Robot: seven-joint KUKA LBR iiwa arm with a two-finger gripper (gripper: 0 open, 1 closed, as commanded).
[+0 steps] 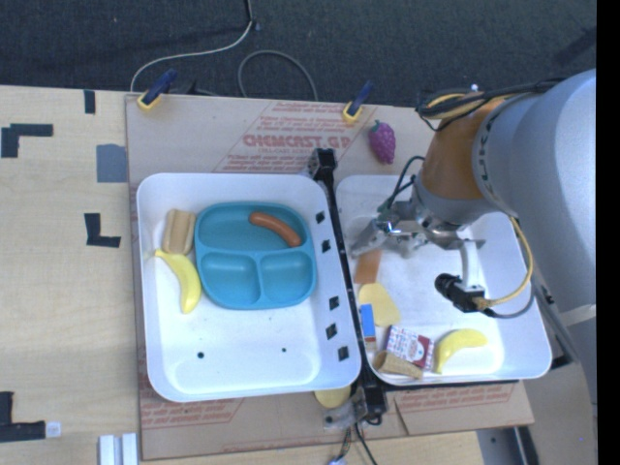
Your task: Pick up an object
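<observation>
The jaws cannot be made out on the gripper, which sits low in the right shallow white bin near its left wall, just above an orange-brown block. In the left white bin, a blue sectioned plastic tray holds a sausage; a yellow banana lies left of it

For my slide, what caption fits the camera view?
Grey arm's gripper hovers over right white bin; hot dog lies on blue plastic divided tray.
</observation>
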